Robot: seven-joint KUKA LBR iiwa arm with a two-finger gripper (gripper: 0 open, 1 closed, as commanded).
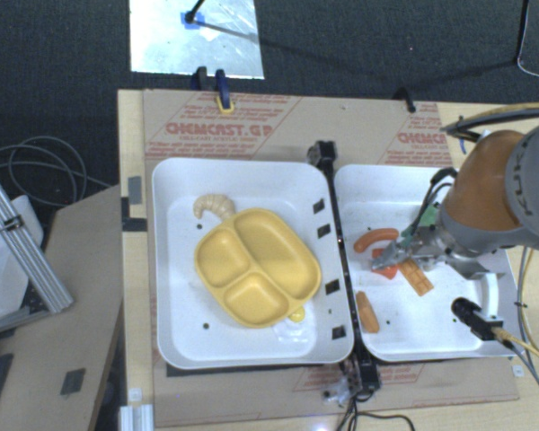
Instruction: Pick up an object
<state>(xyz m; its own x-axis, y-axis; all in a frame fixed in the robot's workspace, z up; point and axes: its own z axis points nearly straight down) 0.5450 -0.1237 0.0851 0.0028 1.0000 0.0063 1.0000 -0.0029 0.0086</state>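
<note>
The gripper [388, 257] is hanging low in the right bin [391, 341], just beside a red hot dog [375, 239] lying left to right; its grip is too blurry to tell.

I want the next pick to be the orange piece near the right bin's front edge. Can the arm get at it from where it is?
Probably yes: the orange piece lies alone on bare bin floor, with the gripper close above it in the right bin.

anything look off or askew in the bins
Mildly. The yellow divided plate in the left bin sits skewed to the bin's walls, and a small yellow piece pokes out from under its lower edge. No visible spill or damage.
</note>
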